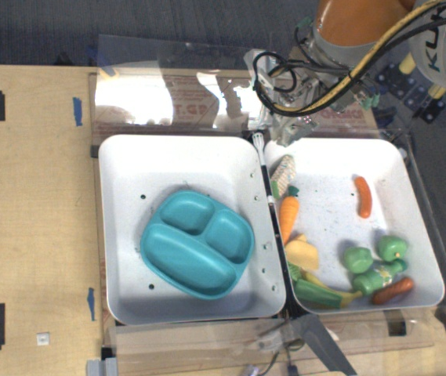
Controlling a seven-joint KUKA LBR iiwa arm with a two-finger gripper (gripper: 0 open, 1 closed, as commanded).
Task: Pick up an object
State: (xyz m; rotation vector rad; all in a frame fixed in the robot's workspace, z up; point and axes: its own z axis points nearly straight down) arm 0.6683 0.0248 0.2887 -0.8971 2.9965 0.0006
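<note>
My gripper point(276, 128) hangs over the back rim between the two bins, just behind a pale corn cob point(284, 174), with cables looped around the wrist. The right bin point(328, 157) holds toy food. An orange carrot point(288, 216) lies along its left wall below the corn, and a yellow piece point(302, 253) sits below that. A red chili point(363, 196) lies apart toward the right. Two green peppers point(357, 258) point(393, 247), a green cucumber point(317, 291) and a red sausage point(393, 290) crowd the front. I see nothing held in the gripper.
The left bin point(128, 171) carries a teal divided plate point(197, 244). The wooden bench point(27, 210) stretches left, with blue tape marks. A clear panel point(175, 92) stands behind the bins. The grey and orange arm point(356, 14) fills the upper right.
</note>
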